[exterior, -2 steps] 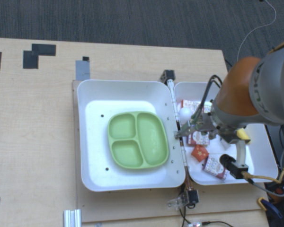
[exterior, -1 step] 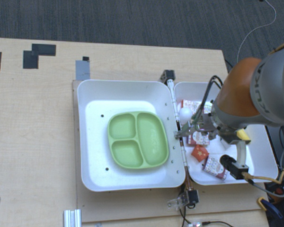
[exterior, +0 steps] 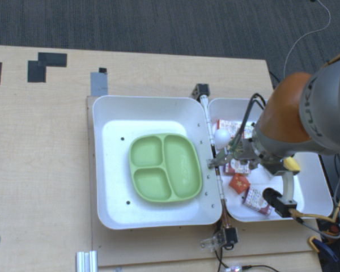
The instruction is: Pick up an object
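At right centre of the frame, the gripper (exterior: 236, 158) hangs low over the right bin (exterior: 323, 180); its state cannot be told. Just below lies a red packet (exterior: 239, 183), a white ball (exterior: 222, 135) above. Left bin (exterior: 102, 169) holds a green divided plate (exterior: 165, 168).

Below me, the green divided plate (exterior: 165, 167) looks smooth glossy plastic, the white bins (exterior: 105, 152) matt plastic, the tabletop (exterior: 39, 152) pale wood.

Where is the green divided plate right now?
The green divided plate lies flat in the middle of the left bin, its right edge near the divider between the two bins, left of the arm.
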You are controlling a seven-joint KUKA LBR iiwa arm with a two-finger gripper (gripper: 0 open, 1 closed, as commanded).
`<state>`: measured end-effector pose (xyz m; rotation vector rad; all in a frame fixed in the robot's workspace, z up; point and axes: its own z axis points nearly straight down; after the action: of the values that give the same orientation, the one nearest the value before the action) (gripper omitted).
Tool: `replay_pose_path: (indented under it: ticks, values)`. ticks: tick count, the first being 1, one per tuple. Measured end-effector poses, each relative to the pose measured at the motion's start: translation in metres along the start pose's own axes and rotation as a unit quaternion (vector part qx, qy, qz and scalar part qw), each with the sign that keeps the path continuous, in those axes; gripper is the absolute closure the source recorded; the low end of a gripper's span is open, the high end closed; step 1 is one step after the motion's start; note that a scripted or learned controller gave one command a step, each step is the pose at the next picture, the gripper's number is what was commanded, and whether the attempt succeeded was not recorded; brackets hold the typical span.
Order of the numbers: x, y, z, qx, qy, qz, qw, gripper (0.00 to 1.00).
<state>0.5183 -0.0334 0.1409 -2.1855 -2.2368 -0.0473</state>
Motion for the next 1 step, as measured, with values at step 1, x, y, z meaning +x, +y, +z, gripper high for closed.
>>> replay_pose_path:
  ticks: [1]
  values:
    - [-0.0001, -0.0003, 0.0005, 0.000, 0.000, 0.000, 1.0000, 0.00]
